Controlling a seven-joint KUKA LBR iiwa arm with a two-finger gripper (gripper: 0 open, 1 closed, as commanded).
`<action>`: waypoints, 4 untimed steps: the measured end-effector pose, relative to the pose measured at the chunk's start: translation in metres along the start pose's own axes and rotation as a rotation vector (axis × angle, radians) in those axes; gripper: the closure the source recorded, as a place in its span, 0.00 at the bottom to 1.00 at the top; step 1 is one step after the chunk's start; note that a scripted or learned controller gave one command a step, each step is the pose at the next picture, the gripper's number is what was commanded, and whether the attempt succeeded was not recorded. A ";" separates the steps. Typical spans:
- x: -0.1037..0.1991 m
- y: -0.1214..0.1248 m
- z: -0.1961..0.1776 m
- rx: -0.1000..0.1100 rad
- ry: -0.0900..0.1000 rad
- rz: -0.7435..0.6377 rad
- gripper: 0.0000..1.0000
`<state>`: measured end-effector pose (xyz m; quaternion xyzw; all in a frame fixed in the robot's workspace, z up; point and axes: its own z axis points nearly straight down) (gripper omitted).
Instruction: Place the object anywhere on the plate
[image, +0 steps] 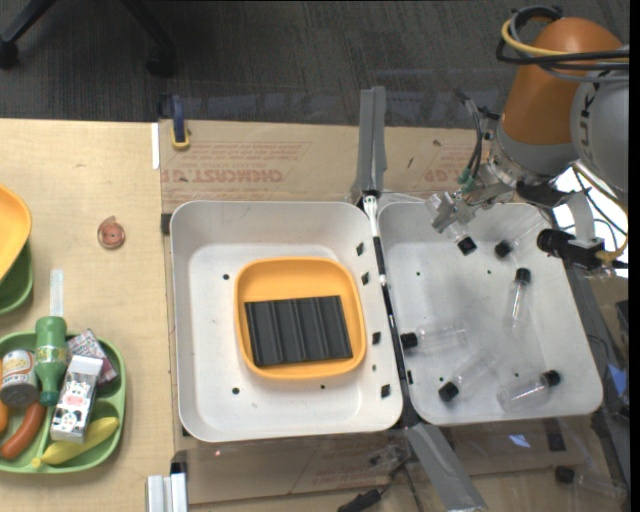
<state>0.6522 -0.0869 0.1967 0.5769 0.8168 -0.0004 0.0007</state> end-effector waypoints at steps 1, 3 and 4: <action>0.020 0.000 0.006 0.002 0.002 -0.243 1.00; 0.054 0.020 -0.017 -0.002 0.000 -0.737 1.00; 0.048 0.017 -0.013 -0.003 -0.001 -0.988 1.00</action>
